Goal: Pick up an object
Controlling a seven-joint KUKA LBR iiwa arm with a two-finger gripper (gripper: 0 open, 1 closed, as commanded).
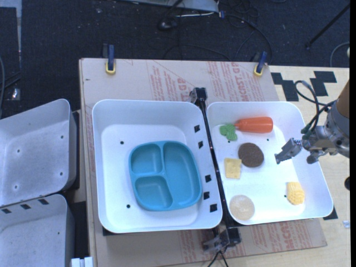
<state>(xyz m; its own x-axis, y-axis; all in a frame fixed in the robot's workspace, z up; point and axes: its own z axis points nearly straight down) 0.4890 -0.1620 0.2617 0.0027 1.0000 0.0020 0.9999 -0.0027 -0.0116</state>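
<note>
Here, the pincer [293, 149] hung over the right bin [320, 204], reaching in from the right with nothing between its fingers.

Its dark fingers looked spread apart, though the slanted view left that a judgement. Five things lay in the bin: a carrot [255, 125] at the far side, a brown disc [251, 154] just left of the pincer, a cheese square [233, 168] beside it, a pale round [242, 207] near the front rim, and a corn piece [295, 193] near the right wall. The left bin [105, 149] held a blue tray [164, 174]. The disc seemed the likeliest target, being nearest. The risk appeared plain: the disc and cheese are flat, so fingers could close above them or skid off, and the corn's nearness to the wall could block a finger.
</note>
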